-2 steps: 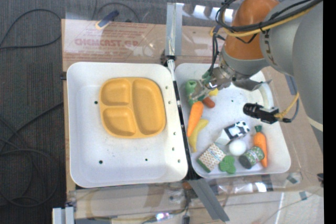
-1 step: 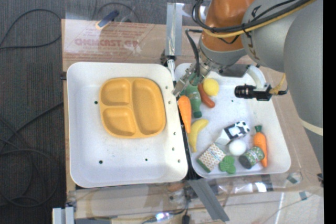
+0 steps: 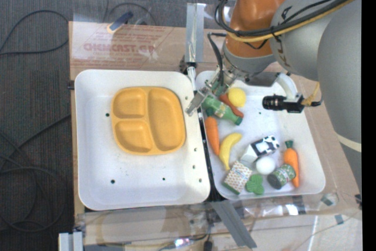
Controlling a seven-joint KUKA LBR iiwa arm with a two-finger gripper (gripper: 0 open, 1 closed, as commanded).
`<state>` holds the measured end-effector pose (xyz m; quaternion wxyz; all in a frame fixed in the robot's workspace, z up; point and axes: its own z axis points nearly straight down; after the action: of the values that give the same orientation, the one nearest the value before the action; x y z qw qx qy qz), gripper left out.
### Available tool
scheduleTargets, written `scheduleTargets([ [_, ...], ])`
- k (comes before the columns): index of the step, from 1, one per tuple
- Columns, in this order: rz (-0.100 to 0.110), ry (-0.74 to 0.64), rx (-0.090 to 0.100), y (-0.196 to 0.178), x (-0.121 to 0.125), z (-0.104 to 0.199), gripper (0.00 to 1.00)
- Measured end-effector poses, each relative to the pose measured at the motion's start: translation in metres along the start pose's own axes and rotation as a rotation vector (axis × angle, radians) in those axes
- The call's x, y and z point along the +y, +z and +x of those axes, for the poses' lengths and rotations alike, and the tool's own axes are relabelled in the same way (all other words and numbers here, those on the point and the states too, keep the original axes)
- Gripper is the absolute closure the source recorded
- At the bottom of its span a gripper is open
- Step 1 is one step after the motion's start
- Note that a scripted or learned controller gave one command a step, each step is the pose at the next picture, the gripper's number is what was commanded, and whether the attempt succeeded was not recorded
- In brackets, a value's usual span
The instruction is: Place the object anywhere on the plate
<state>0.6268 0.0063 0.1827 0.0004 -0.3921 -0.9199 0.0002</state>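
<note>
— Nearest the lens sat the orange-capped arm point(image 3: 264, 14), huge at one o'clock. What was it after?

— Probably the green object point(image 3: 222, 109), lying at the ten o'clock corner of the right bin point(image 3: 311, 185), hard against the wall it shares with the left bin point(image 3: 94, 185). The gripper point(image 3: 207, 94) hung right over that spot, one metal finger point(image 3: 195, 104) slanting across the divider.

— Did it have hold of it?

— I could not tell; the wrist covered the fingers' roots, so neither their gap nor any grasp was clear.

— And the plate?

— The yellow plate point(image 3: 148, 119) lay mid-bin at nine o'clock, nothing on it, so the placing was not yet done.

— Around the target?

— A lemon point(image 3: 237, 96) at three o'clock, a carrot point(image 3: 212, 133) and banana point(image 3: 229, 149) at six, crowding it. The green thing's own shape was hard to make out under the gripper.
</note>
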Motion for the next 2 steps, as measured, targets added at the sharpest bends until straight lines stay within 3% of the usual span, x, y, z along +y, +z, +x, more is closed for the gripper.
scheduleTargets([
  [1, 0.0, 0.001, 0.001, -0.007, 0.001, 0.0, 1.0],
  [2, 0.002, 0.118, 0.002, 0.0, 0.034, 0.046, 1.0],
])
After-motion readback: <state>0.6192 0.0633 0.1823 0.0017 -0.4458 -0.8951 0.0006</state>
